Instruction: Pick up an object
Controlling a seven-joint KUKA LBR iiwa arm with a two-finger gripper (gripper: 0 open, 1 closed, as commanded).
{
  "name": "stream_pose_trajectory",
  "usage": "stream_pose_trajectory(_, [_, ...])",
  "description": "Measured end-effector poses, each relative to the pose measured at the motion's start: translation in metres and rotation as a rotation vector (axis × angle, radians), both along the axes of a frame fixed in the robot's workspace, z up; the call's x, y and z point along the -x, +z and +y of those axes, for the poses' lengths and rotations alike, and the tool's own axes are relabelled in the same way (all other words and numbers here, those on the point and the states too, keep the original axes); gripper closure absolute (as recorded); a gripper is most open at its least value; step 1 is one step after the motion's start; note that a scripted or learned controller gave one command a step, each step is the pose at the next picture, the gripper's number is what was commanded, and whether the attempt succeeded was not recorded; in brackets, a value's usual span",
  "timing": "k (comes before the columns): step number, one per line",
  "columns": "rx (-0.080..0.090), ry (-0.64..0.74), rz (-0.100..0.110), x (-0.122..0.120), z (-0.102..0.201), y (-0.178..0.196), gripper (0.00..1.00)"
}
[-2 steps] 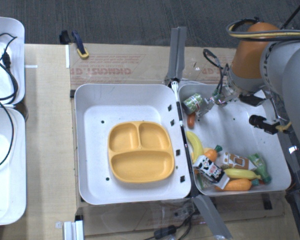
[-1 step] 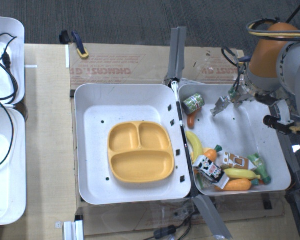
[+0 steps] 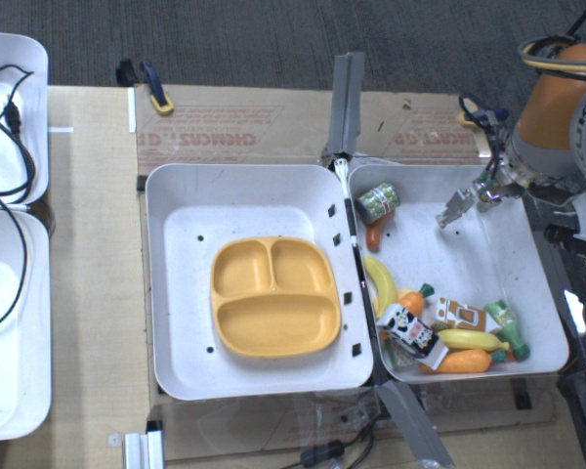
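Hovering upper right of the frame over the right bin (image 3: 527, 262), jaws (image 3: 459, 208) open and empty; green can (image 3: 379, 200) lying just left; nearest pick, long axis slanting.

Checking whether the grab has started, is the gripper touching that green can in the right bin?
Apart. The camera view shows bare white bin floor between the gripper and the green can.

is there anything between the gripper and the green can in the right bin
Nothing visible stands between them. The gripper hangs over bare floor in the right bin, and the green can lies to its left by the divider, with only white bin floor between. The carrot lies below the can.
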State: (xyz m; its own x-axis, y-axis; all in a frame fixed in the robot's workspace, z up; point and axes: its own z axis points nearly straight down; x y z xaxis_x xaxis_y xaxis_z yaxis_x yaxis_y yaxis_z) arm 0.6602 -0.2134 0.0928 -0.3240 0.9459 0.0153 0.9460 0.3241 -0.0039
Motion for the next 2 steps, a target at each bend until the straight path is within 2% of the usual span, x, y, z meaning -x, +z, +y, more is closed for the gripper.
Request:
stream_pose_trajectory(1, [0.004,0.252,0.002,0.003,-0.006,-0.002,0.0])
stream_pose_trajectory(2, [0.013,0.555,-0.017,0.0,-0.008,0.022,0.0])
